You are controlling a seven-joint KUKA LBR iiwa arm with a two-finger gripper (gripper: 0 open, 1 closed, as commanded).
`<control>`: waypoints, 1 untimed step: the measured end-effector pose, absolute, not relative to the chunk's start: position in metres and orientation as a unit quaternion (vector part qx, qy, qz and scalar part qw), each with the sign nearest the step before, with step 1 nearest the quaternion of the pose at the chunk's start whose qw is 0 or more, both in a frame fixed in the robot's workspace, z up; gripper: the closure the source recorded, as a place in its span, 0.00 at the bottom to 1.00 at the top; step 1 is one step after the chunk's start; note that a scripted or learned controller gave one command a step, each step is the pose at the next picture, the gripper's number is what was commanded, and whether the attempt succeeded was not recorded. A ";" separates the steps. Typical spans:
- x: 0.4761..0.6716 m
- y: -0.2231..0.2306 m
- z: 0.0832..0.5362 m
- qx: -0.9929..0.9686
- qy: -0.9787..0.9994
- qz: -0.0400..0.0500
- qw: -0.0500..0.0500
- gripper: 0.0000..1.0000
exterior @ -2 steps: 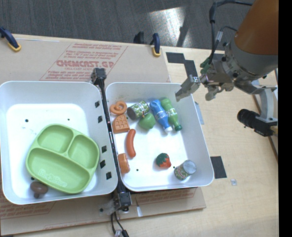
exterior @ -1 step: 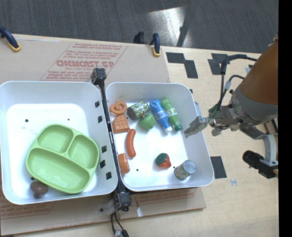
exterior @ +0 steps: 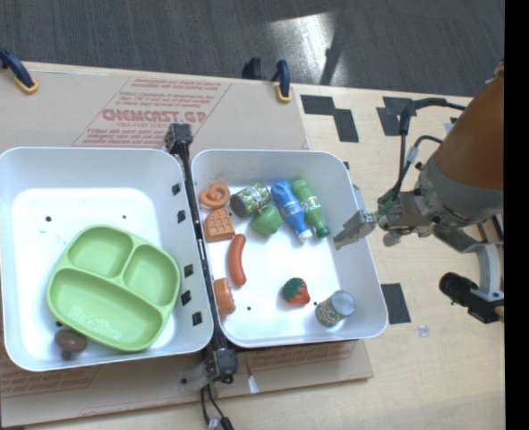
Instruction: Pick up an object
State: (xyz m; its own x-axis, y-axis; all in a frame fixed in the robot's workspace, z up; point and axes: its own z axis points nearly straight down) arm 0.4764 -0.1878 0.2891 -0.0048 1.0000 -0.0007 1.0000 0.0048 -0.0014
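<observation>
Two shallow white bins sit side by side on a cardboard-covered surface [exterior: 246, 106], clipped at its far edge by blue-and-yellow clamps [exterior: 282, 81]. The left bin [exterior: 13, 267] holds a green divided tray [exterior: 114, 287] tilted toward its near corner, with a small brown object [exterior: 69, 342] just beside the tray's near-left edge; the far half of that bin's floor lies bare.

The right bin [exterior: 358, 280] carries the clutter. Along its far side, from left to right, lie a pretzel [exterior: 215, 195], a dark can on its side [exterior: 249, 200], a green pepper [exterior: 267, 220], a blue bottle [exterior: 290, 208] and a green bottle [exterior: 309, 207], the two bottles lying close together. A waffle [exterior: 218, 226] and an orange piece [exterior: 224, 296] hug the left wall, with a sausage [exterior: 237, 259] just inside them. A strawberry [exterior: 294, 291] and a tin can [exterior: 337, 309] sit near the front right corner. The open floor runs through the middle and along the right wall.

The grey arm [exterior: 465, 182] reaches in from the right, and its hand [exterior: 354, 229] hangs over the right bin's right rim, near the green bottle and apart from it. Nothing shows in its grip. Whether the hand is released or clenched cannot be told from this angle.
</observation>
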 end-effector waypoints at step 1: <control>0.476 -0.188 0.289 -0.705 -0.709 0.001 0.000 0.00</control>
